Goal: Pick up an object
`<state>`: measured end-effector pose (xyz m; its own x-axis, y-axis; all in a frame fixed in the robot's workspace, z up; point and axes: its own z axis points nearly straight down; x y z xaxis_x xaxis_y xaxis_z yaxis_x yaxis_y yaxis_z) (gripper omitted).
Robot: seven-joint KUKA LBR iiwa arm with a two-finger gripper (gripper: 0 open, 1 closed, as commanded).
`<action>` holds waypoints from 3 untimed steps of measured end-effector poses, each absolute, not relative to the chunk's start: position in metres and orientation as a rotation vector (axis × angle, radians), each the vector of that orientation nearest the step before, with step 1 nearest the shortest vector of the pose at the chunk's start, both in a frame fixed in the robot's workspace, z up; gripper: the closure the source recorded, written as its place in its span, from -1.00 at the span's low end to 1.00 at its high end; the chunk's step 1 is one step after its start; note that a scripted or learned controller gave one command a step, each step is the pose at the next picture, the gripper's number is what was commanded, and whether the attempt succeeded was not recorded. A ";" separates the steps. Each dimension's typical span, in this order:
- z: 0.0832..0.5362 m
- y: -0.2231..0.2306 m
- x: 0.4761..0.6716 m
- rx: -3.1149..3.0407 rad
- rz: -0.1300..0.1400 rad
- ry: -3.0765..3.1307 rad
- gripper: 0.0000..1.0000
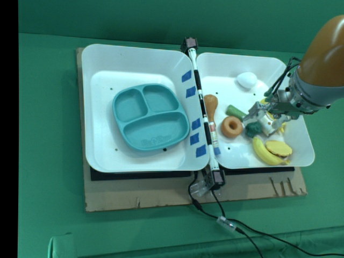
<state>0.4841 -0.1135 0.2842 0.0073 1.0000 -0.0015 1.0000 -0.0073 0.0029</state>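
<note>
The gripper (263,120) was lowered into the right bin (301,155), its fingers down among the toys; whether they were open, closed or gripping anything could not be told, since the wrist hid them. Directly beneath and touching the gripper lay a dark green object (252,130), partly covered. A green cylinder (235,111) lay just left of the gripper, and a brown doughnut (232,127) sat beside it, nearer the divider. An orange-brown drumstick-shaped toy (210,105) lay alongside the divider. A yellow banana (263,152) rested at the near side of the bin, touching a burger-like piece (278,148). A white egg-shaped object (246,79) lay toward the far side, apart from the rest. The left bin (102,63) held a teal three-compartment plate (150,117). Both bins stood on a cardboard sheet (134,200) over the green table (48,144).
</note>
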 end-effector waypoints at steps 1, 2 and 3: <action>0.202 -0.120 0.550 2.227 0.002 2.210 -1.00; 0.188 -0.100 0.559 2.221 0.010 2.202 -1.00; 0.203 -0.103 0.562 2.220 0.020 2.182 1.00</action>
<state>0.5625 -0.1032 0.2026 0.0174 0.9998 -0.0108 0.9994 -0.0171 0.0291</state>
